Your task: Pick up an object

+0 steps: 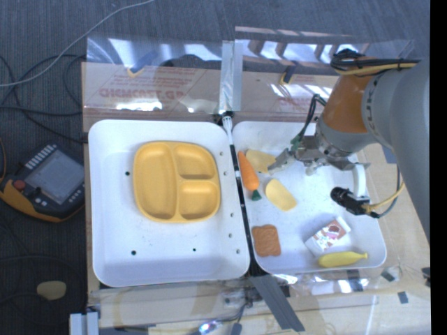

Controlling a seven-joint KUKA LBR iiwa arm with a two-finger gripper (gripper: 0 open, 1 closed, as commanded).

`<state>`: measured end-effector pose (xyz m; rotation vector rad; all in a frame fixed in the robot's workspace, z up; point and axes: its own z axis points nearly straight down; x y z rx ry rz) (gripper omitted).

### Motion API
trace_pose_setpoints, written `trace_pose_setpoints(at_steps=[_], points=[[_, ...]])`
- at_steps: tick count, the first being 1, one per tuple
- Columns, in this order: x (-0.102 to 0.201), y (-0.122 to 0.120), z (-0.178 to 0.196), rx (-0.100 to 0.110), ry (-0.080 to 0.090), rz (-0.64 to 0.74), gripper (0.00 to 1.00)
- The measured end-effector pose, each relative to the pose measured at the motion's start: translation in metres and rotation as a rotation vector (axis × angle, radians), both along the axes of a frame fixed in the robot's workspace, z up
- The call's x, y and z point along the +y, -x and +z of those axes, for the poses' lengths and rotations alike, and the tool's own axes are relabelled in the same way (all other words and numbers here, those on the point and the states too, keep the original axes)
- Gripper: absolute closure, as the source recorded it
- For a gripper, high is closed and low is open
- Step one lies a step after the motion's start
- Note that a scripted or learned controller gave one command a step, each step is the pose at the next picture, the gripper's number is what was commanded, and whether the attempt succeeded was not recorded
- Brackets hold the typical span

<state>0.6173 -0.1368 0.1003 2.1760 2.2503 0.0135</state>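
Your gripper (297, 153) hung low over the upper part of the right bin (374, 246), reaching in from the right below the arm's orange band (346, 110), and from this slanted view you could not tell whether it was released or clenched; nothing showed plainly held in it. Just to its left lay a pale yellow piece (260, 160), close to the tip but with contact unclear. Beside that, along the bin's left wall, lay the carrot (248, 174), its green end pointing down toward the bin's middle. Below and a little right of the carrot sat a yellow wedge (281, 195), apart from the gripper. Nearer the front wall you had a brown cookie-like block (266, 240), and toward the front right corner a small red and white carton (328, 234) with a banana (342, 258) lying just below it. The left bin (112, 257) held a yellow divided tray (177, 181), well apart from the gripper. A handheld pendant (45, 180) rested on the floor at the far left.
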Motion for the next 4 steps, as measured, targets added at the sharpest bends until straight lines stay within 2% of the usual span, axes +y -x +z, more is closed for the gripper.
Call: trace_pose_setpoints(at_steps=[1,2,3,4], points=[[0.031,0.019,0.060,0.015,-0.002,0.002,0.00],[0.029,0.104,-0.011,0.005,0.002,0.173,0.00],[0.037,0.034,-0.004,0.017,-0.001,0.085,0.00],[0.032,-0.037,-0.012,0.005,0.003,0.215,0.00]])
